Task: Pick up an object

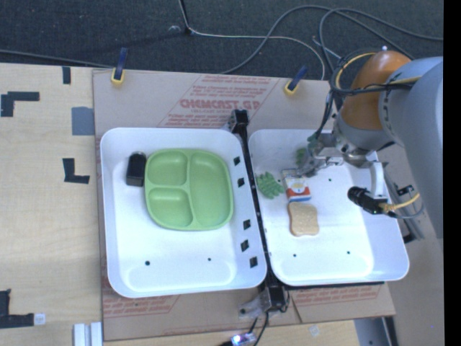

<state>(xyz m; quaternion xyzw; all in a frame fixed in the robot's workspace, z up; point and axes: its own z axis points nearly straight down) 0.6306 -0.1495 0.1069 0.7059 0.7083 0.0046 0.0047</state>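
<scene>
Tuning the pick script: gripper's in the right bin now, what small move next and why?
Probably a short shift toward the bin's front, then a descent. The gripper hangs at the back of the right bin, beside a dark green piece, while the small orange-and-white carton and the tan cracker-like item lie just ahead of it, apart and unobstructed. Nothing visibly sits in the gripper.

Green divided plate (189,189) (pale lime), black block (135,169), white bins (122,265).

Two white bins (122,258) are seen side by side on a cardboard sheet (216,99), held by yellow clamps (117,74) atop a wooden bench (43,215). Black cables (238,45) are strewn across dark carpet (86,13).
</scene>
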